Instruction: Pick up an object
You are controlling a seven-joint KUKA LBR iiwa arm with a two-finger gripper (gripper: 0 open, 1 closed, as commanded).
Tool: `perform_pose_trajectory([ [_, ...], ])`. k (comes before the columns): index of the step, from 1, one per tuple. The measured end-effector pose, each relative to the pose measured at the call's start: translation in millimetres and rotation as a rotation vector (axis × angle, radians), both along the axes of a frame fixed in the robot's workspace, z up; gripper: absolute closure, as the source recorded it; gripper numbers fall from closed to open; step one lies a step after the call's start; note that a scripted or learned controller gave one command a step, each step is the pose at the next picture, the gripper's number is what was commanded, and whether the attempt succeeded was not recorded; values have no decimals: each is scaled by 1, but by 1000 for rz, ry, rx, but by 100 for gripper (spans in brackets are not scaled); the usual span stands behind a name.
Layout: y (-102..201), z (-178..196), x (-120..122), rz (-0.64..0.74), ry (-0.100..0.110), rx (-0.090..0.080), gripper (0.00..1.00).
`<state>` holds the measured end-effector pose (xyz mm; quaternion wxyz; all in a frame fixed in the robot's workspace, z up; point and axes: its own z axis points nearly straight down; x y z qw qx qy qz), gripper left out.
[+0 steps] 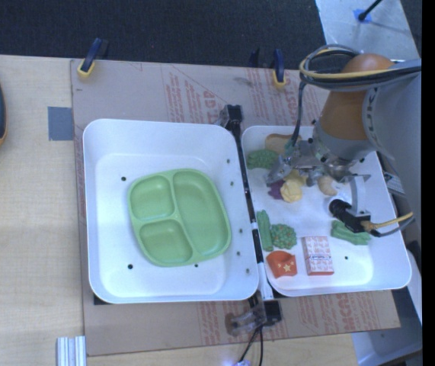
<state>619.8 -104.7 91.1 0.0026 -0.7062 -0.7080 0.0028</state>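
My gripper (302, 171) is low in the back part of the right bin (385, 269), reaching in from the right. Toy foods crowd around its tip. A yellow piece (292, 191) lies just in front of it, a purple piece (276, 190) is to the left, and a beige piece (327, 184) sits to the right. A leafy green piece (261, 158) lies at the bin's left wall. A tan piece (276, 139) rests at the back. The wrist hides whatever is under it.
Nearer the front of the right bin lie a green stick (263, 229), a broccoli (283, 235), a red piece (281, 264), a red and white box (318, 255) and a flat green piece (352, 235). The left bin (103, 204) holds a green divided plate (177, 216).
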Motion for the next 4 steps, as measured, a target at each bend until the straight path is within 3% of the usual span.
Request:
perform_pose_trajectory([
  [1, -1, 13, 2, 0, -4, -2, 100],
  [2, -4, 3, 0, 1, -5, 0, 100],
  [3, -58, 3, -14, -2, -7, 0, 100],
  [4, -55, 2, -14, 1, -3, 1, 0],
])
